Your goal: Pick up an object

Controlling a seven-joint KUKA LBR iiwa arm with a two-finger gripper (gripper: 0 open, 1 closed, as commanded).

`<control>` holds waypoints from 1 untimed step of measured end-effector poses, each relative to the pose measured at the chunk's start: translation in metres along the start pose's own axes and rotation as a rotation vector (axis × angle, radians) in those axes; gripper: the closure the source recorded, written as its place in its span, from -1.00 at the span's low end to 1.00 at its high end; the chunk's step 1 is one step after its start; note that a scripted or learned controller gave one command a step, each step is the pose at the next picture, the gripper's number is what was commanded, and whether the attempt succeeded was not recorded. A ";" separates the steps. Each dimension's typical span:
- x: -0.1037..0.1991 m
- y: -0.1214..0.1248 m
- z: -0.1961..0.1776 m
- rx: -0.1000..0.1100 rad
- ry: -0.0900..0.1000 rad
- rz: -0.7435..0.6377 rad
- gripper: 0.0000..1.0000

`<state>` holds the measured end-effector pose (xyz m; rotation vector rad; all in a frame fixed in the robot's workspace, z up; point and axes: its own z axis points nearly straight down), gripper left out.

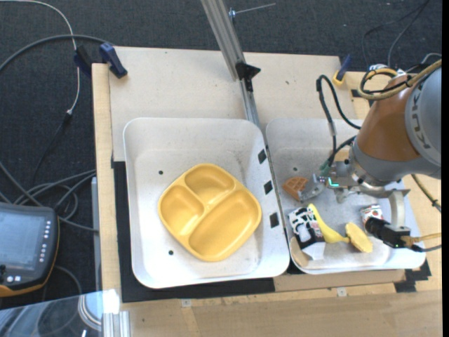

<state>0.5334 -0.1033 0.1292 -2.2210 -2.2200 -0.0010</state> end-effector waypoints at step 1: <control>0.000 0.000 0.000 0.000 0.000 0.000 -1.00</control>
